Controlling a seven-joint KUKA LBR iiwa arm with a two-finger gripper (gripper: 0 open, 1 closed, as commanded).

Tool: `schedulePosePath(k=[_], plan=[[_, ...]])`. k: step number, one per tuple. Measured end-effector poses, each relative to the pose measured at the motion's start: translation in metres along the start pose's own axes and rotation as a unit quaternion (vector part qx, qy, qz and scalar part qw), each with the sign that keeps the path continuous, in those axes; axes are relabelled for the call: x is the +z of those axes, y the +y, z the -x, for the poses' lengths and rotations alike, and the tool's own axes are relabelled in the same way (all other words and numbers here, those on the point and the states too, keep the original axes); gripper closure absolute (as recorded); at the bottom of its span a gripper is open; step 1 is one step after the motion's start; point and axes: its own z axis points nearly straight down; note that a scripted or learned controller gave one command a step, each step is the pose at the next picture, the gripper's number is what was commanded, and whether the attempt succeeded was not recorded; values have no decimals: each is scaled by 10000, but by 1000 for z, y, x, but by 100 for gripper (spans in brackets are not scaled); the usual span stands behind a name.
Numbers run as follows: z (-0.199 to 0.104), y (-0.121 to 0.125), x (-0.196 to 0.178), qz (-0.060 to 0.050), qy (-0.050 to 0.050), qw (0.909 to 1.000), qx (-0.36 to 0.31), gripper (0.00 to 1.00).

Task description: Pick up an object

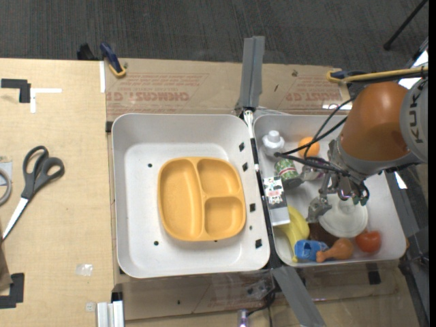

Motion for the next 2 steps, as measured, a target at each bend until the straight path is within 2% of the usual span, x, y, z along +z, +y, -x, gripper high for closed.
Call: schedulePosePath(k=[1,2], plan=[[70,12,3,74,34,9986,532,0],[-17,-72,-4,70,53,9973,733,0]])
